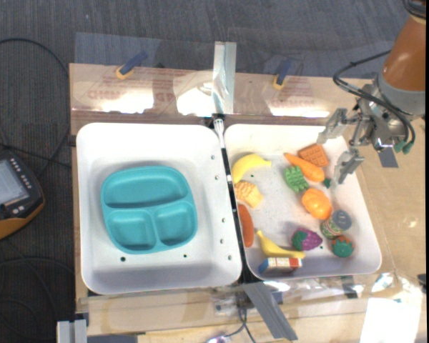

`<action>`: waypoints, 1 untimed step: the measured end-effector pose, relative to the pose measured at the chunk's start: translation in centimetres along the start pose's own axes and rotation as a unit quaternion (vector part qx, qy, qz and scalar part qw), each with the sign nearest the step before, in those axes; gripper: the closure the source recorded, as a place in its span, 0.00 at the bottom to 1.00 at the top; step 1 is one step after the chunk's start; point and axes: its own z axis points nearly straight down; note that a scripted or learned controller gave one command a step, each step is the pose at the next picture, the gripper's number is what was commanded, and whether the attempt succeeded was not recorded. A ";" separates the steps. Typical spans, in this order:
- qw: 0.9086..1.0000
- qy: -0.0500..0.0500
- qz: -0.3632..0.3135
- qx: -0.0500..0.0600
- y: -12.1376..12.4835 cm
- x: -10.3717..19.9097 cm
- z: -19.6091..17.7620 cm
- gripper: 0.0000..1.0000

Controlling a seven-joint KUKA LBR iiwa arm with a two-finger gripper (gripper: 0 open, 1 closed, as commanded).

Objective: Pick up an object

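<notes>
Claw (341, 143) hangs with fingers spread apart, gripping nothing, over the right bin's (368, 252) far corner, above the carrot (305, 166).

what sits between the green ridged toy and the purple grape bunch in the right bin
In the camera view, a round orange plastic fruit lies between the green ridged toy above it and the purple grape bunch below it, in the right white bin.
</notes>
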 end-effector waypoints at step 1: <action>1.000 0.000 0.015 0.001 1.1 -0.3 17.4 0.00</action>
